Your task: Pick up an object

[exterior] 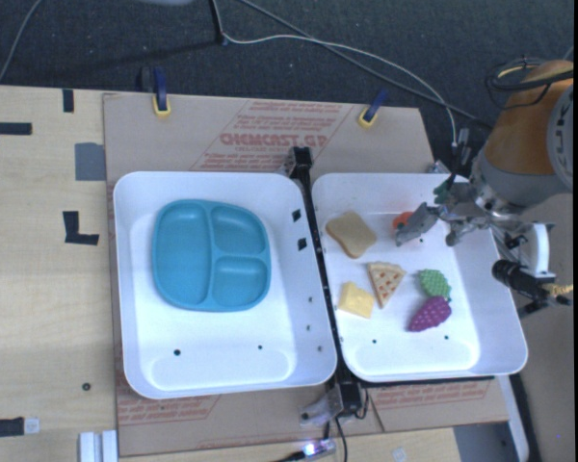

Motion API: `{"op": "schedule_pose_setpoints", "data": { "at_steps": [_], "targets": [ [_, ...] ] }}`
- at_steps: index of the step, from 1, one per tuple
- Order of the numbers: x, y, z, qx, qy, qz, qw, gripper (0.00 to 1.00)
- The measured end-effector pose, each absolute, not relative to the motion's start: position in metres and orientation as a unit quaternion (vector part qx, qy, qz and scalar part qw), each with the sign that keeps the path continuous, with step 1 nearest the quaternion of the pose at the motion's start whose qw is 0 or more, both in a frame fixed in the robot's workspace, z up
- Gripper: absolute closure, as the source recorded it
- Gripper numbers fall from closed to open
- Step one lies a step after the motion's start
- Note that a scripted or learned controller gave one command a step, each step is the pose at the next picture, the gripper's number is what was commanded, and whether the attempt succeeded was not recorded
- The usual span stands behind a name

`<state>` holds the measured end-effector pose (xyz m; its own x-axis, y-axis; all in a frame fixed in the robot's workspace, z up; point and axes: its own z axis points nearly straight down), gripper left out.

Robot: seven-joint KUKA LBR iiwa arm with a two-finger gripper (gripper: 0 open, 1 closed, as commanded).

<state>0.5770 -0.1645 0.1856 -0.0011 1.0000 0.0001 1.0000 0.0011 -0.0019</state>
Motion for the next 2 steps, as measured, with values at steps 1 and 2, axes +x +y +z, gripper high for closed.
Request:
{"op": "schedule_pose_setpoints", "data": {
  "at_steps": [1, 2],
  "targets": [
    [0.577, -0.164, 0.196, -0.706, -0.708, 0.0006, 0.000, 1.00],
    [0.627, -0.105, 0.462, -0.705, -0.709, -0.0059, -0.008, 1.00]
  ]
}}
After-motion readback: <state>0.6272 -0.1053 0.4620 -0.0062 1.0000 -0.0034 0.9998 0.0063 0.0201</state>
